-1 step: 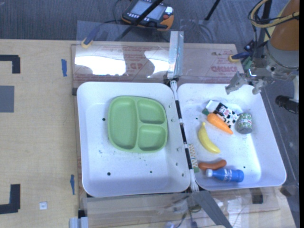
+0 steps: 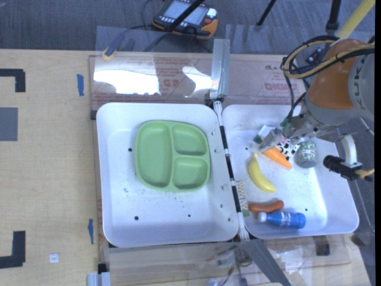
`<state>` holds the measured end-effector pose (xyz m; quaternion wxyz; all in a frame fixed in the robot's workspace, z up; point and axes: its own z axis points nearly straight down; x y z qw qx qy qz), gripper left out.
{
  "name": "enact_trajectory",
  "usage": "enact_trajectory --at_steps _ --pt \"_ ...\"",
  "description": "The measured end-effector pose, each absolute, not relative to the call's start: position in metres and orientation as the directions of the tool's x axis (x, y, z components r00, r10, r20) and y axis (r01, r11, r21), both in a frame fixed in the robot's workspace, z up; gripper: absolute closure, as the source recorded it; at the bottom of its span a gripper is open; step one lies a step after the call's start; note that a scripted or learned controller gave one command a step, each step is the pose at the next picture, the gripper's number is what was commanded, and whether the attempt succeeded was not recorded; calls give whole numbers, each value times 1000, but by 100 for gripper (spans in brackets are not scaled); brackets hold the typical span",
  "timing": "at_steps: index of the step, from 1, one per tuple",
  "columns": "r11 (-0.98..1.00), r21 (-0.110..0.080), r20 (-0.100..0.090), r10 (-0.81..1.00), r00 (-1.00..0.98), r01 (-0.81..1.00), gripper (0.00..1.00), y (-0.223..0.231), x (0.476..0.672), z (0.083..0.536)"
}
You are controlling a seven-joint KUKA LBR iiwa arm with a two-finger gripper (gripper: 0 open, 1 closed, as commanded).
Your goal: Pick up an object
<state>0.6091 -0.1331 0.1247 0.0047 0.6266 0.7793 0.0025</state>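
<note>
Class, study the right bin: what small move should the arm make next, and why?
Probably a short descent onto the orange carrot. The gripper sits right above it in the right bin, among a crowded cluster, and nothing is visibly held between its fingers.
</note>
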Motion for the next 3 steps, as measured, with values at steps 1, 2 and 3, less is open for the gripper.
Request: enact_trajectory --at_steps 1,2,3 --pt "266 54 -34 964 -265 962 0 -113 565 107" --pt "479 42 -46 878 -477 877 0 -111 557 107" --pt "463 45 -45 886 -461 885 0 -108 555 107"
